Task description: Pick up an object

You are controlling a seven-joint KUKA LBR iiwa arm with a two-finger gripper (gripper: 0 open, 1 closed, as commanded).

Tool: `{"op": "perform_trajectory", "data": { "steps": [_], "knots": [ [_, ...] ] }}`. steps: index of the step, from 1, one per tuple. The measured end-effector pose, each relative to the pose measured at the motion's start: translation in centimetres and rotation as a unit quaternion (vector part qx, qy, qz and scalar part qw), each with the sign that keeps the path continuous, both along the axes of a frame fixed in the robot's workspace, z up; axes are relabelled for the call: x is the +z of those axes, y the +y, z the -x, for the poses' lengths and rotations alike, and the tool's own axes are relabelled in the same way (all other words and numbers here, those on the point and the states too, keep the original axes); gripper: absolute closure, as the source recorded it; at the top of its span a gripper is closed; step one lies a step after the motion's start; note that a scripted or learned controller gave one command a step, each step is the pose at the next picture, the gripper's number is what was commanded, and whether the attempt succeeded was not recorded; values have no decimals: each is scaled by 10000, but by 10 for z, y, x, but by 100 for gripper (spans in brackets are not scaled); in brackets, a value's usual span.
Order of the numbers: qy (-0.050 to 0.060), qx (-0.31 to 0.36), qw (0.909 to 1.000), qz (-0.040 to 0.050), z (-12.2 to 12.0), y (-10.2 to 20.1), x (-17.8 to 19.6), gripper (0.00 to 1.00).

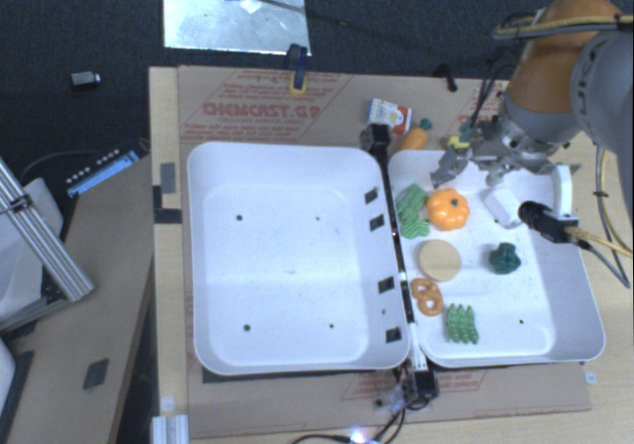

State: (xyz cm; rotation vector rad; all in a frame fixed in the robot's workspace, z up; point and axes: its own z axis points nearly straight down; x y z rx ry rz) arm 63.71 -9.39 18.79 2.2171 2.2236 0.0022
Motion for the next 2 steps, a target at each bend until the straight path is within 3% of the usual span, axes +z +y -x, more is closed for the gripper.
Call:
{"op": "perform_trajectory", "data": {
  "steps": [1,2],
  "knots": [
    [50,-7,10000,-10,40,12,-87,0],
    [-3,-4,10000,0,36,11,-71,100]
  ]
}}
